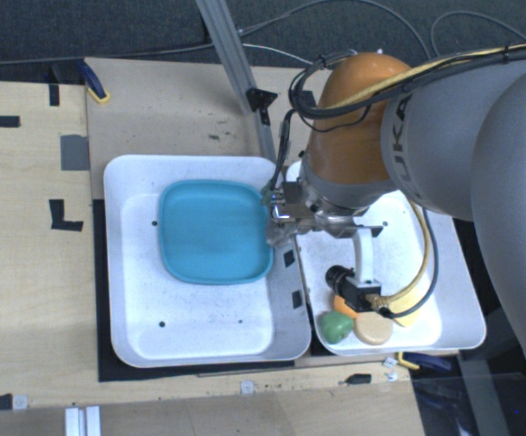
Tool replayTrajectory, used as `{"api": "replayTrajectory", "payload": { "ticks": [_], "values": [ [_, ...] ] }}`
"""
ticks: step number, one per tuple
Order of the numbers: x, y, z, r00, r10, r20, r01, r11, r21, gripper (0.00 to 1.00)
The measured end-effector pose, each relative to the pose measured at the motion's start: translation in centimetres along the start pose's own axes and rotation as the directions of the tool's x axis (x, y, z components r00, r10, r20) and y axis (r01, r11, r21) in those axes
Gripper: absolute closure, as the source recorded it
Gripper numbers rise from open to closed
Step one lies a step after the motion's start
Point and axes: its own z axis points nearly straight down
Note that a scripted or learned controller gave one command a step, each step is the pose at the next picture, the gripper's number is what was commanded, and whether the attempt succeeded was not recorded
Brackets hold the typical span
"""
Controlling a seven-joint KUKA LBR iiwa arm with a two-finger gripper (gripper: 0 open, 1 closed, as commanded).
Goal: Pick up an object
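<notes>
So the stuff closest to me is a little huddle in the lower middle of the frame: a small green rounded lump [334,327], a flat tan round disc [374,329] touching its right side, and a tiny orange piece [344,305] tucked just above the green one. All three sit at the near left corner of the right shallow white plastic bin [446,300], close against its left wall.

My gripper [328,225] hangs over that same bin, up and to the left of the huddle, near the wall the two bins share. My grey arm with the orange band [358,134] covers most of it from above, so I honestly can't tell whether it's clenched or loose, and I can't see anything held in it.

Over in the left shallow white plastic bin [199,325] there's a blue square plastic plate with rounded corners [214,232], lying flat in the upper half, its right edge just beside my gripper. Both bins sit on the tan wooden bench [26,271].
</notes>
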Motion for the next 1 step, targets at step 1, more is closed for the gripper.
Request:
{"api": "replayTrajectory", "payload": {
  "ticks": [1],
  "values": [
    [-0.16, 0.03, -0.03, 1.0, 0.003, 0.0, -0.003, 1.0, -0.001, 0.0]
  ]
}}
